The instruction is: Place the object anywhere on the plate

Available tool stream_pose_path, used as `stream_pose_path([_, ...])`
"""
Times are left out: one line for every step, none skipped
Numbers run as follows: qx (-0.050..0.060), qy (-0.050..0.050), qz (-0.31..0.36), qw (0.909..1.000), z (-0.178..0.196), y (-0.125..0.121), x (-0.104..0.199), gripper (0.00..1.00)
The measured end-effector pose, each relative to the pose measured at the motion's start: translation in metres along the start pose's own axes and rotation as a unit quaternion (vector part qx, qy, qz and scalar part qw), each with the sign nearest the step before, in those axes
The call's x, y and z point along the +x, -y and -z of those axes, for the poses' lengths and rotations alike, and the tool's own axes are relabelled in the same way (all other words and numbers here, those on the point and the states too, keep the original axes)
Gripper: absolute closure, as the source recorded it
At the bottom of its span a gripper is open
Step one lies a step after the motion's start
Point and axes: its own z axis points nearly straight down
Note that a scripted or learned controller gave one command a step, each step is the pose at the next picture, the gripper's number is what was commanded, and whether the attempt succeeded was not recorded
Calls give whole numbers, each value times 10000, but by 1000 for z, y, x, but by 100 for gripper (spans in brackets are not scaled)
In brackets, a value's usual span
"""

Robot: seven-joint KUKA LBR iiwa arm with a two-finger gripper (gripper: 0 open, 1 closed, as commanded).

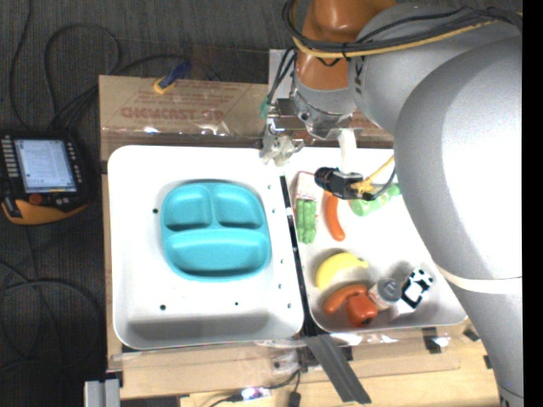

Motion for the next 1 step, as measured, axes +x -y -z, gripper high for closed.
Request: stream_pose_path([-54,-52,-233,9997,-93,47,70,100])
